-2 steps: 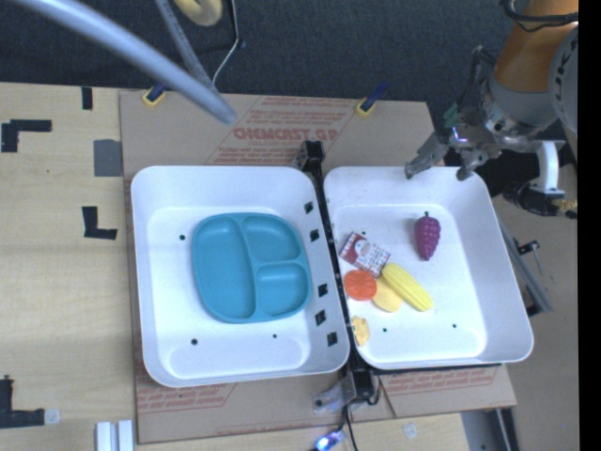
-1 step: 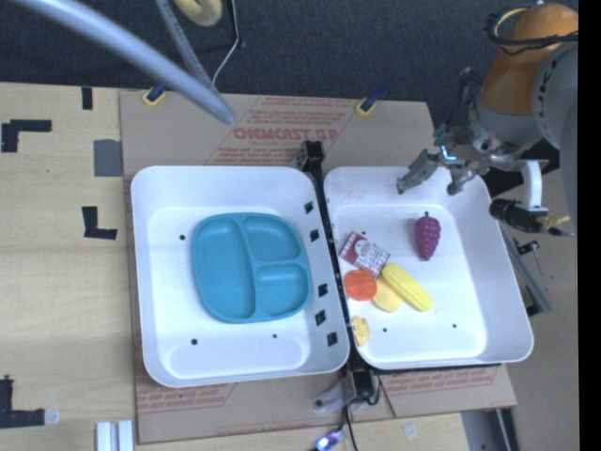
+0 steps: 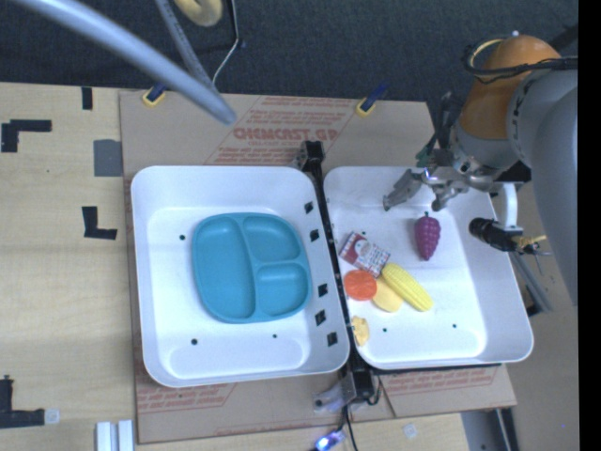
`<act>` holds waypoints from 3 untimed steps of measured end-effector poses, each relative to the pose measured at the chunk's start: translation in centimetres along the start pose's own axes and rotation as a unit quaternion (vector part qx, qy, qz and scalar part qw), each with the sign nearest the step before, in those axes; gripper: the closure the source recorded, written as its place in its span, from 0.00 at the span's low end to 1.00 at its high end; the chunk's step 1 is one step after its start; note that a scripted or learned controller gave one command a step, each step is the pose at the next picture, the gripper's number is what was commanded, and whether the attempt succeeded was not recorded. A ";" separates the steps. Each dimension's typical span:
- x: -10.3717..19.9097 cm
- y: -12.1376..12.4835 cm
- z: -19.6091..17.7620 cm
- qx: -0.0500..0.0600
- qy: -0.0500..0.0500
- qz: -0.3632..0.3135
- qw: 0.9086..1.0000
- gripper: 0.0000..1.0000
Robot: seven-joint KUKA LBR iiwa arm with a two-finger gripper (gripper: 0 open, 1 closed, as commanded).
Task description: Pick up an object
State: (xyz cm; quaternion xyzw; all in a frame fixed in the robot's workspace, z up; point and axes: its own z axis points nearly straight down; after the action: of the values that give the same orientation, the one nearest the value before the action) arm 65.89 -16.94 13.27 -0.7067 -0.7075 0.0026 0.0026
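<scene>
Cardboard sheeting covers the bench, and on it sit two shallow white bins side by side: the left bin point(image 3: 155, 205) carries a blue divided plate point(image 3: 252, 266), and the right bin point(image 3: 488, 332) holds all the small toys. Take the purple grape bunch point(image 3: 427, 236) as our landmark. It lies in the right bin's upper middle, on bare white floor. Just above it hangs the gripper point(image 3: 421, 194), fingers spread wide with nothing between them, one tip reaching out toward the plate side, the other almost over the top of the grapes. The grey arm point(image 3: 549, 158) with its orange band comes in from beyond the grapes, on the far side from the plate.

Below the grapes and toward the plate there's a cluster: a red-and-white packet point(image 3: 364, 251), an orange round piece point(image 3: 361, 285) and a yellow corn cob point(image 3: 406, 287), all touching or nearly so. A small yellow bit point(image 3: 360, 328) sits lower, by the bin's inner wall.

My call: the grapes are the target, being nearest and standing apart from the clutter. To do it well, the open fingers want centring over the bunch so one lands on each side, then a straight descent to the floor before closing. The bunch is narrow and likely bumpy, so an off-centre close could squirt it sideways. Grip across the short width, lift slowly.
</scene>
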 end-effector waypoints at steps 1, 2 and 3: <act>0.1 0.0 5.0 -0.004 -0.001 -0.001 1.000 0.00; 0.1 0.2 3.6 -0.005 -0.002 -0.001 1.000 1.00; 0.0 0.1 -2.5 -0.006 -0.001 0.000 1.000 1.00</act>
State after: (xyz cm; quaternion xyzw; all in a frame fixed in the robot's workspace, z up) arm 66.06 -16.94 15.74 -0.7065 -0.7077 -0.0014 -0.0023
